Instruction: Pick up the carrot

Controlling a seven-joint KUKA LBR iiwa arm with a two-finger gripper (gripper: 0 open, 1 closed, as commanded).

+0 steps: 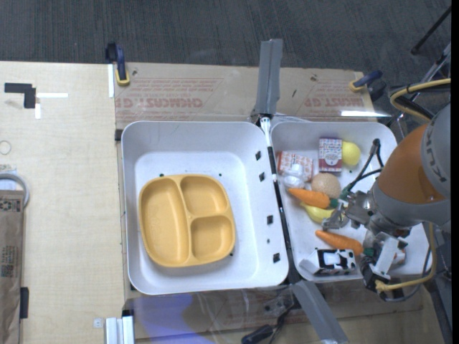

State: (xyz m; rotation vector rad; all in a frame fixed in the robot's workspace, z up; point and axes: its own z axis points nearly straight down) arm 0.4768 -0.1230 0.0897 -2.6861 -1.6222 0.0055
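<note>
I see two carrots: one (309, 197) lies beyond my gripper (334, 221), one (339, 240) just below. I cannot tell the finger state. Grabbing the banana (318, 213) instead seems the likeliest slip.

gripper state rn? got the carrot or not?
Gripper: cannot be told. It sits low in the right bin among the toy food, between two orange carrot-like pieces; a grasp on either isn't visible.

Glossy plastic tray (188, 221), matt wooden bench (57, 192)
</note>
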